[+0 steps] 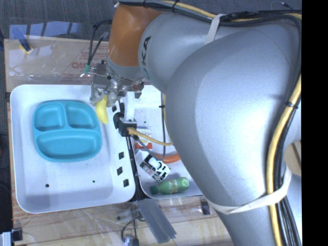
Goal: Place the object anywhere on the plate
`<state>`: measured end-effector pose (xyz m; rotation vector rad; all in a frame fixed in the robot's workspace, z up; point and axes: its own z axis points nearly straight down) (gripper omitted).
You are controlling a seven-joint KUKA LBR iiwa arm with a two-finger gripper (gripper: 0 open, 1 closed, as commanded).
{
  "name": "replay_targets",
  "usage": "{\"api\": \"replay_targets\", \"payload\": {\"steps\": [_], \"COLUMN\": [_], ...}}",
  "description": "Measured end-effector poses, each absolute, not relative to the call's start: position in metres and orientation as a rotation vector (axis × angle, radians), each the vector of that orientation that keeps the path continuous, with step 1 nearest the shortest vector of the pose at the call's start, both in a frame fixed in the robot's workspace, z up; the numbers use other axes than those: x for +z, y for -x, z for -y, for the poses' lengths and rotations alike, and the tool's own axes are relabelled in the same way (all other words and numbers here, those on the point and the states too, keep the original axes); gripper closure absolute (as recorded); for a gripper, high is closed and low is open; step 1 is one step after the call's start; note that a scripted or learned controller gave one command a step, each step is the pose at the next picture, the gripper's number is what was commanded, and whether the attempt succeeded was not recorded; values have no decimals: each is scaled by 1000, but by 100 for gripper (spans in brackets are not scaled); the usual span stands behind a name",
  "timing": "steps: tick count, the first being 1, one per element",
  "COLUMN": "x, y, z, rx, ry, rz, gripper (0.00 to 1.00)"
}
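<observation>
Arm over the two bins, centre frame.
The gripper (104,100) apparently grasps a yellow banana-like object (102,111) just right of the blue divided plate (66,129).

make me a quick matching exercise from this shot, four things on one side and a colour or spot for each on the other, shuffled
Things:
1. plate
2. yellow object
3. bottle
4. wrist band

Descriptions:
A. green, lying on its side in the right bin
B. orange, above the gripper
C. blue, three compartments, in the left bin
D. just below the gripper, beside the plate's right edge

Pairs: 1-C, 2-D, 3-A, 4-B
</observation>
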<state>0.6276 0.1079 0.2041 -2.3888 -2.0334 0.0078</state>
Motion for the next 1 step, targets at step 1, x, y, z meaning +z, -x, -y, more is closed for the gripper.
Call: {"api": "replay_targets", "payload": {"steps": [1], "x": [204], "y": [-628], "z": [-108], "rx": [8], "ry": [2389], "rz": [2034], "gripper": [0]}}
